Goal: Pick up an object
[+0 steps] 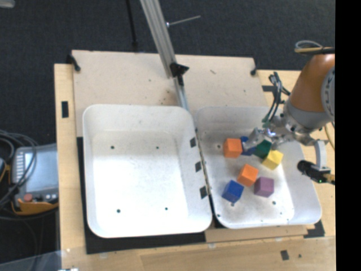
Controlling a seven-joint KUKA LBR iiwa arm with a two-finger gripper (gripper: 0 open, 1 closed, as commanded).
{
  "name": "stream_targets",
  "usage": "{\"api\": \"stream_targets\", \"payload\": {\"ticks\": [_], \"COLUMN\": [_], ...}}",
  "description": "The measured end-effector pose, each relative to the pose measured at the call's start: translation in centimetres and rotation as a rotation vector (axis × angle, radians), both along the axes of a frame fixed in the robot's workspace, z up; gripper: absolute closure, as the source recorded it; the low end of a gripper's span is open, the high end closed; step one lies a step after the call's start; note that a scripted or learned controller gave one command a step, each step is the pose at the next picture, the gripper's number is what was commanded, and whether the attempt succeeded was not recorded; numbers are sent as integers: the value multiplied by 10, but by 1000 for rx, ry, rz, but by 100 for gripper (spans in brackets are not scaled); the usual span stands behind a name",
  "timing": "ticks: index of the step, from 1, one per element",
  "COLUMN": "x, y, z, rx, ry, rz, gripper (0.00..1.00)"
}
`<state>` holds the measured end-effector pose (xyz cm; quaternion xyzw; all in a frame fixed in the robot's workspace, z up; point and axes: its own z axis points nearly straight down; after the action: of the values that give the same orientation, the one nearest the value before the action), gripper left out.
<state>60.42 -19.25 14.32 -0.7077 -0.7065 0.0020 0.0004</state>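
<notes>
The small dark blue block (pixel 245 144) beside the orange cube (pixel 232 148) is mostly hidden under the metal gripper (pixel 260 138).

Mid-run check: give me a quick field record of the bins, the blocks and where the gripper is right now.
left bin: white, no blocks seen
right bin: white, holds all the blocks
blocks: orange block, second orange block, yellow block, purple block, blue block, green block
gripper: over right bin, at the green block
grasp: cannot tell
</notes>
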Motion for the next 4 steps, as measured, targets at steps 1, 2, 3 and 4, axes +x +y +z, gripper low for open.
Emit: {"api": "stream_targets", "payload": {"ticks": [1,2,3,4], "x": [4,5,14,15], "y": [-3,-4,1,-1], "z": [-8,4,59,82], "rx": [-7,-7,1,1], "ry": [-18,-23,-8,-8], "rz": [-2,-5,5,7], "gripper": [0,100,100,100]}}
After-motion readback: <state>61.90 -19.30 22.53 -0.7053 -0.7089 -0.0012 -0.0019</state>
